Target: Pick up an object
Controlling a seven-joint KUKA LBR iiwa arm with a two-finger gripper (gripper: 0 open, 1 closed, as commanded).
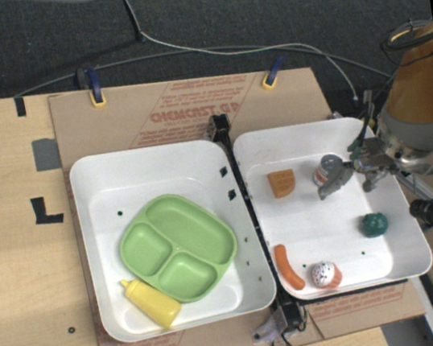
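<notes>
Spanning most of the bench: cardboard sheet (pixel 190 107) w/ red print, clipped at the far edge, bearing two white bins side by side. Sitting in left bin (pixel 89 188): green divided plate (pixel 178 247), w/ yellow mustard bottle (pixel 151 302) lying just beside its near-left corner, touching or nearly so. Holding several small items well apart in right bin (pixel 293 140): orange-brown bread-like slab (pixel 282 183) near the far left, toy hot dog (pixel 287 268) along the near-left wall, small round white-and-red thing (pixel 324 274) just beside it, dark green lumpy ball (pixel 374 224) toward the right. Reaching in from the right: grey arm w/ orange band (pixel 418 83), wrist hanging over the bin's right wall. Pointing left from it: gripper (pixel 331 177), low over the bin floor btwn the slab and the green ball, touching neither as far as can be seen. Fingers too blurred and foreshortened to call; cannot tell if apart or together, and seeing nothing btwn them. Judging progress: approach stage only, nothing lifted, every candidate lying on the bin floor. Remaining, prob: settling on one item, closing on it, raising it clear.
</notes>
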